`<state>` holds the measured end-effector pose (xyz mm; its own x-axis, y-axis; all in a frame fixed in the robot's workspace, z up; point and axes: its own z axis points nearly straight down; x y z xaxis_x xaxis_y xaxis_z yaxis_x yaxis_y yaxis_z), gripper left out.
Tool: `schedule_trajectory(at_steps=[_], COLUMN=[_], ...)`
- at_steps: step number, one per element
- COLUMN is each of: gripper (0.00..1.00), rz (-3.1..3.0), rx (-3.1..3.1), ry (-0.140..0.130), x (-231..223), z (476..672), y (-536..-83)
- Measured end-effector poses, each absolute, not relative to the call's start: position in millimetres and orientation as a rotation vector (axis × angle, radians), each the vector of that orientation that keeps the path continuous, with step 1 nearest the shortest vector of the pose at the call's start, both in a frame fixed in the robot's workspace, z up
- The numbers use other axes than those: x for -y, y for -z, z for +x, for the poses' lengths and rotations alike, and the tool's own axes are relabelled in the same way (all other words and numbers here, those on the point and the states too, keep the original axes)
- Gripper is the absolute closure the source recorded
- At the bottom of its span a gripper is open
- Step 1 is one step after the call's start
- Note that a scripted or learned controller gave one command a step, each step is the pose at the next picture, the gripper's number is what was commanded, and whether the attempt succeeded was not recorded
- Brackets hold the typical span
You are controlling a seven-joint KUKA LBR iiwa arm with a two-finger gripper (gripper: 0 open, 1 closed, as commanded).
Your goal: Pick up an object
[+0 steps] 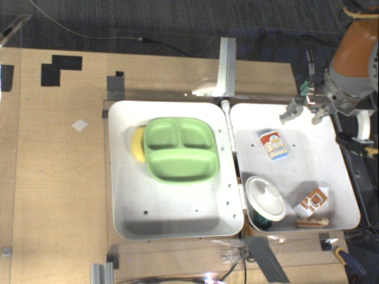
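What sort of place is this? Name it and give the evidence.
Probably a robotics lab test bench, not a home or kitchen. Two white bins sit fixed on a wooden bench, a grey and orange robot arm reaches in, and loose cables run across dark carpet.

Floor: dark grey carpet (148, 7) across the 12 o'clock edge, a thin pale cable (71, 31) trailing over it.
Worktop: light wood (53, 176), widest toward 9 o'clock.
Markings: black tape patches (59, 68) near 10 o'clock.
Fixtures: a metal upright bracket (227, 67) at 12 o'clock; a grey bracket (102, 272) at 7 o'clock.
Light: even and soft.
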<state>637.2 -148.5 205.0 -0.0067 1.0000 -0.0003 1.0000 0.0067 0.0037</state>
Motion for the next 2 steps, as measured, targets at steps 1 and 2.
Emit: schedule_trajectory(at_steps=[1, 2], gripper=[0.0, 0.0], rz=[1.908, 1.939], rx=[-2.489, -2.469], ry=[-0.006, -0.003], x=[90, 101], z=[649.7, 582.0], y=[-271, -148])
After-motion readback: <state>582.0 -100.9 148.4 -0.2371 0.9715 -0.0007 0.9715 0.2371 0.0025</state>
